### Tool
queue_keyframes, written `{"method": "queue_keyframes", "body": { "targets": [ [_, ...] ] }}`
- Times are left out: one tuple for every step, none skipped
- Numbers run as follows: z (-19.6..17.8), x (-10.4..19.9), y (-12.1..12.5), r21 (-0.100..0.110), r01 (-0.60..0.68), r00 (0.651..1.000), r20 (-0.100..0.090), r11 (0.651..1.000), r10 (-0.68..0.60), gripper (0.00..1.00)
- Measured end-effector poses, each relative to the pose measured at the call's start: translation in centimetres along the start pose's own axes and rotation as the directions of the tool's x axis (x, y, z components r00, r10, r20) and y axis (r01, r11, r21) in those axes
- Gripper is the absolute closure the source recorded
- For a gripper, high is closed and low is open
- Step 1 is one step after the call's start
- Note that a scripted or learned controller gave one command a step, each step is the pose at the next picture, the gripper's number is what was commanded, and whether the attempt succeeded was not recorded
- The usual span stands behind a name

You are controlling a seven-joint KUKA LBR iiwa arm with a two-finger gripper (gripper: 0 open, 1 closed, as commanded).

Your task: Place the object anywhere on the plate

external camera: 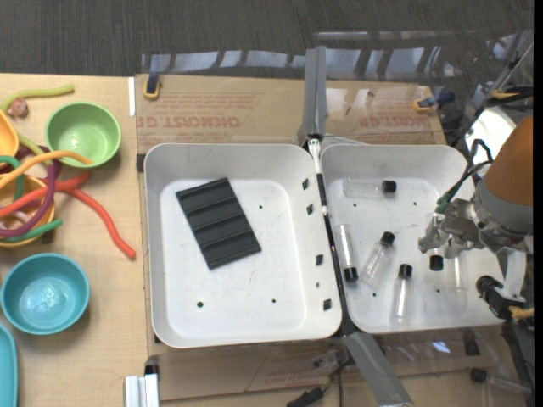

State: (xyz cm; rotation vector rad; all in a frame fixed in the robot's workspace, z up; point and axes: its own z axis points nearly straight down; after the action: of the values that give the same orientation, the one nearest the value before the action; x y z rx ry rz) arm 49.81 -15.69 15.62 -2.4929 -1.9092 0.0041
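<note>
My gripper (443,242) is low over the right part of the right bin (373,157), its metal body pointing left from my wrist. I cannot tell how wide it stands; the parts blur together against the white floor. A black-capped clear vial (438,263) lies just beneath it, cap close to the gripper tip, but I see nothing that shows it is held. My arm (513,185) comes in from the right edge, orange band above the grey wrist, angled down over the bin's right wall, cables looping beside it.

Left of the gripper, more vials. One (379,253) lies slanted in the middle of the bin, black cap toward the far side. Another (401,291) sits nearer, roughly upright in the view, cap at its far end. A long one (346,251) runs along the bin's left wall, cap at its near end. A fifth (370,188) lies crosswise toward the far side, cap on the right.

Over in the left bin (170,159), the plate, a ribbed black rectangular slab (218,222), lies tilted left of centre, well apart from every vial.

Further left, on the wooden table (102,287): a green bowl (83,134), a teal bowl (45,293), and a tangle of coloured cords (51,195).
</note>
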Motion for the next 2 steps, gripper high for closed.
{"method": "queue_keyframes", "body": {
  "targets": [
    [1.0, -6.3, -0.5, 0.001, 0.114, 0.993, -0.001, 0.993, -0.114, 1.0],
    [-6.2, -4.8, 4.3, -0.002, 0.16, 0.987, 0.001, 0.987, -0.16, 1.0]
  ]
}}
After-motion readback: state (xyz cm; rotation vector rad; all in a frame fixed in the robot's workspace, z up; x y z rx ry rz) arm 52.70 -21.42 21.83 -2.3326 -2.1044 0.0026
